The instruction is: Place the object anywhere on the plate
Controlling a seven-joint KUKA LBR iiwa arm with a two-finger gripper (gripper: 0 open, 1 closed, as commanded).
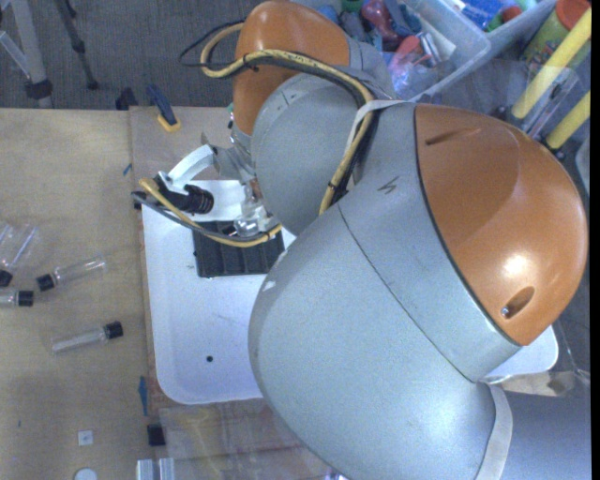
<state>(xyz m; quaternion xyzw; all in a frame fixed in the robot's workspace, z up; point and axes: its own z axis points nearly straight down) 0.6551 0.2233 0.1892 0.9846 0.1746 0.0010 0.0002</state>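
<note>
The grey and orange arm covers most of the camera view and hides the right bin. My gripper (249, 223) hangs low over the far end of the left white bin (178, 319). Right under it lies a flat black rectangular thing (225, 258), its right part hidden by the arm. Whether the gripper touches it I cannot tell. A tiny dark speck (209, 357) sits on the bin floor nearer the front.
Several clear vials with black caps (86, 335) lie on the wooden bench left of the bin. A blue clamp (166, 115) sits at the bench's far edge. Clear boxes of colourful clutter (441, 28) stand at the top right.
</note>
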